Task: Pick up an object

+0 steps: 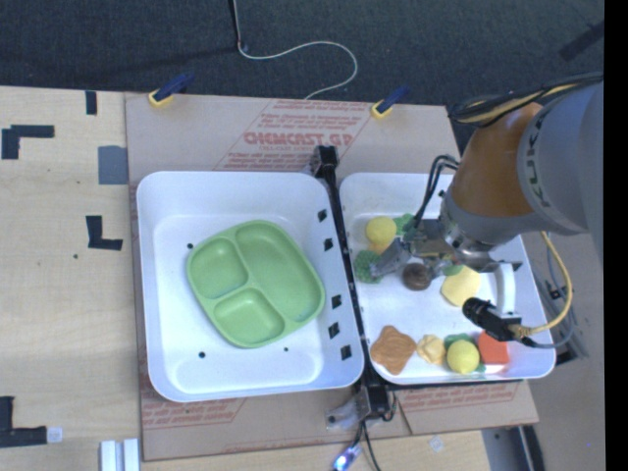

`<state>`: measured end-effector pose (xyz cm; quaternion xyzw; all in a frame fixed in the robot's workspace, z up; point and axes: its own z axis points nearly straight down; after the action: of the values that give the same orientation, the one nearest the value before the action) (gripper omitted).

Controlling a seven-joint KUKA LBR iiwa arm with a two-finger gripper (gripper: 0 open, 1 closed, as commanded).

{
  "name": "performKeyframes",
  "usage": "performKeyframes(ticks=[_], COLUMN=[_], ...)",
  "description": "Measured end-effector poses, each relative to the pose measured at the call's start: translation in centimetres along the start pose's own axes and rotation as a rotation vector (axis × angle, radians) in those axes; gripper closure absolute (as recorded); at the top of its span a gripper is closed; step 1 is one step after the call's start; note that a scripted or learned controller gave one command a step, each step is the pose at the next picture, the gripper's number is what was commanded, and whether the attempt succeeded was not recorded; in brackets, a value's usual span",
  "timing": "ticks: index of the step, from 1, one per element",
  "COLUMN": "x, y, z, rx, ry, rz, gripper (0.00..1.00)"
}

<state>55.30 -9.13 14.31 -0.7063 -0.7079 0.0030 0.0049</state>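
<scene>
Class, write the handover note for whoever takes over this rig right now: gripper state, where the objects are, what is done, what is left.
Gripper: low in the right bin, over the toys; grip unclear, nothing seen held.
Objects: yellow ball, brown piece, yellow lump, tan cookie and a yellow-green ball on the right bin's floor; green divided plate in the left bin.
Done: arm placed above the pile.
Left: grasp and lift one object.

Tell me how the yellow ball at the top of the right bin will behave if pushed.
The yellow ball looks round and smooth, so it would probably roll rather than slide. It sits near the bin wall, which would likely stop it. It seems small, probably light.
</scene>
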Motion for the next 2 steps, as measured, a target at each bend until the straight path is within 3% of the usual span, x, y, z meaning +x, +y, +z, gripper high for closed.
performKeyframes(ticks=[1,2], x=[-1.4,-0.4], y=[3.6,6.9], z=[5.7,5.6], rx=[-0.021,-0.016], ry=[-0.002,-0.004], rz=[0.003,0.000], gripper=[0.00,0.00])
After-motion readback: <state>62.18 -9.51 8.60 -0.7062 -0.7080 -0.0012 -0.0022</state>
